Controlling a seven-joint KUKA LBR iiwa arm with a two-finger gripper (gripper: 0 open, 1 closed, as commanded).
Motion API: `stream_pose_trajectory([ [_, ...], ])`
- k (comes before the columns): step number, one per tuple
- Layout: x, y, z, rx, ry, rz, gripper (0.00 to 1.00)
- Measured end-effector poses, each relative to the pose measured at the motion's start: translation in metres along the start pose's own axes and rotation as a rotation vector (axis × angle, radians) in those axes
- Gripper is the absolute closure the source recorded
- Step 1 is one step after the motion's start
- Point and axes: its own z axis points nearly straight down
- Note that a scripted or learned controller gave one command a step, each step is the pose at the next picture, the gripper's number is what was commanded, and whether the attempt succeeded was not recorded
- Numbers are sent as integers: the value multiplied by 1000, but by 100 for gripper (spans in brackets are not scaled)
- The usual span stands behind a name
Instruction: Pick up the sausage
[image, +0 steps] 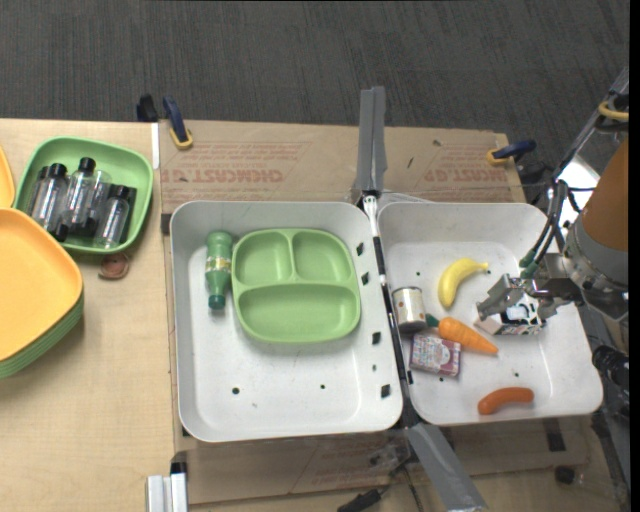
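The sausage (505, 400) is a short orange-red link lying flat near the front edge of the right bin (570, 385). My gripper (516, 298) hangs over the right side of that bin, well behind the sausage and apart from it. Directly under the gripper sits a small white and blue carton (522, 319). Nothing of the sausage is covered.
In the right bin lie a banana (456, 279), a carrot (468, 336), a small tin can (407, 307) and a pink packet (436, 354). The left bin (280, 390) holds a green divided plate (296, 283) and a green bottle (218, 267). Yellow plates (35, 300) and a green tray of bottles (85, 195) stand on the bench at left.
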Motion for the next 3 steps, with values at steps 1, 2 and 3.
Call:
stream_pose_trajectory([
  [1, -31, 3, 159, -8, -2, -37, 0],
  [2, -30, 4, 149, -9, 2, -33, 100],
  [3, 41, 0, 64, 0, 0, 27, 100],
])
